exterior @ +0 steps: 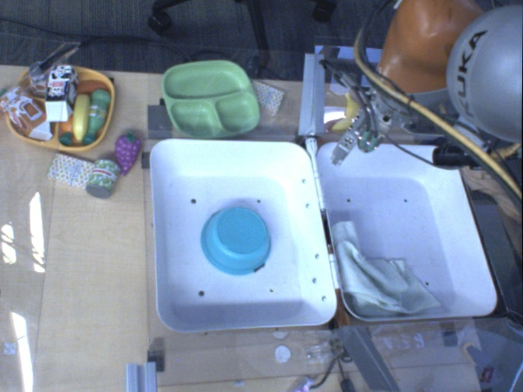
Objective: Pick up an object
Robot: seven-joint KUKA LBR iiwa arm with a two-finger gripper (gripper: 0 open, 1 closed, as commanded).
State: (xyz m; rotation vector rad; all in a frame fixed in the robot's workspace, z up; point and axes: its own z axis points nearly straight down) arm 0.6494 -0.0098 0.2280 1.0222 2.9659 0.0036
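Observation:
A blue bowl (237, 239) sits upside up near the middle of the left bin (180, 300). A crumpled pale grey cloth (372, 276) lies in the front left part of the right bin (458, 219). My gripper (353, 143) hangs over the back left corner of the right bin, well behind the cloth and apart from it. The grey arm with its orange band (425, 31) reaches in from the upper right. I see nothing held at the gripper.
A green divided plate (210, 98) lies behind the left bin. On the bench at far left stand a yellow bowl of toy food (69, 104), purple toy grapes (126, 149), a small can (103, 178) and a packet (69, 170). Cables loop around the wrist.

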